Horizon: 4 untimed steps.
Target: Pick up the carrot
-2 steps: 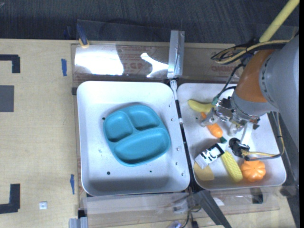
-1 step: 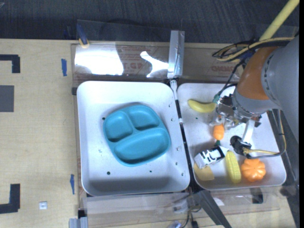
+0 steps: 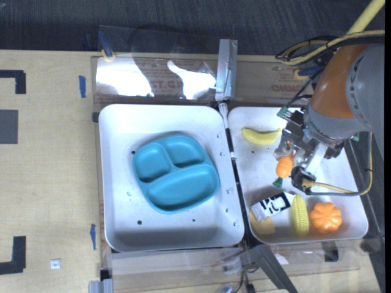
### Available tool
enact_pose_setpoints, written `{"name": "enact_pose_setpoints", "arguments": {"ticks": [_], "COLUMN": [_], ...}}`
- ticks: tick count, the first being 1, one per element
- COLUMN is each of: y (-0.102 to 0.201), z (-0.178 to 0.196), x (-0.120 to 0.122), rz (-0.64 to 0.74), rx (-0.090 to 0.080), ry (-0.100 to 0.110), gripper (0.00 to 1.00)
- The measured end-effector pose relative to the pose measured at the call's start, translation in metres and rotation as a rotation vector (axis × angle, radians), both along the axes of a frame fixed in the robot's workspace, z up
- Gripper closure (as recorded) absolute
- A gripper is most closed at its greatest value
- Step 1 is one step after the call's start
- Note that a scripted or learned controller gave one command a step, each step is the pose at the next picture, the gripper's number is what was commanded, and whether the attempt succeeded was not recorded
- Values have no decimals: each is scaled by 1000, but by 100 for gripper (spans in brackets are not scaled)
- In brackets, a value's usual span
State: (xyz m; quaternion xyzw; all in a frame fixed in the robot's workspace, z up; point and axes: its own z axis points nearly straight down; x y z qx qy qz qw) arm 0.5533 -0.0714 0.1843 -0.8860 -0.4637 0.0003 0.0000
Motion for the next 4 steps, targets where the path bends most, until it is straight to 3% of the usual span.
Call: {"name": "enact_pose_setpoints", "arguments": {"ticks": [1, 2, 3, 4], "y": [0, -51, -147, -139], "z": [0, -87, -17, -42], "x": [0, 17, 1, -23], "rz": [-1, 57, -37, -11], "rx": [0, -1, -2, -6], "ry": [1, -4, -2, -32], "gripper": [0, 0, 0, 0]}}
